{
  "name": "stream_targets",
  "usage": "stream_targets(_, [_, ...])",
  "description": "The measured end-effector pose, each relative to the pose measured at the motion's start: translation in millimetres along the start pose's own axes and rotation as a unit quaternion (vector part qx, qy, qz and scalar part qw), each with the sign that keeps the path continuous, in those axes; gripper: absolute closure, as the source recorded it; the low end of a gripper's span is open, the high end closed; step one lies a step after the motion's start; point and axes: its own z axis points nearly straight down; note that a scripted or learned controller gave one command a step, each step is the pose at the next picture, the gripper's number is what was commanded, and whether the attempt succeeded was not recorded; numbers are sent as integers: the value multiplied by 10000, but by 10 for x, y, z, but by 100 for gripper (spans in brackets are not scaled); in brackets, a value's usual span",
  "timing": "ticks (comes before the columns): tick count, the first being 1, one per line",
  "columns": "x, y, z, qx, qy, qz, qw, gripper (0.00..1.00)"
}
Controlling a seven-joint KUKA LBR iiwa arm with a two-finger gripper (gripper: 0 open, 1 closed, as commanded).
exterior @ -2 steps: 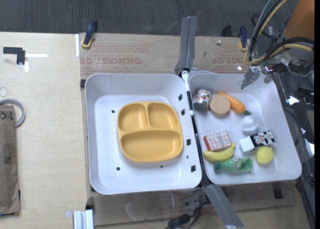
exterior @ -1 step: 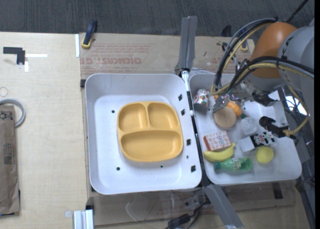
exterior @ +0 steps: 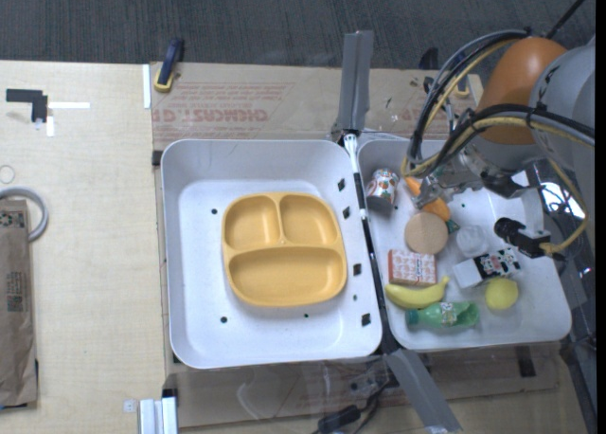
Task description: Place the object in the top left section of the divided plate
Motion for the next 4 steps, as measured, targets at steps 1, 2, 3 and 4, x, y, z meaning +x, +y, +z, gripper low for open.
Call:
stream_targets(1, [1317,68,-911,4,5,326,9995,100])
stream_targets(2, [2043,-528,-941,19,3,-77,10000,100])
stream_targets(3, [2192,-282,-1812,15,-6,364,9993,100])
stream_targets(4, [2429,-174,-2067,19,-9,814,9967,100])
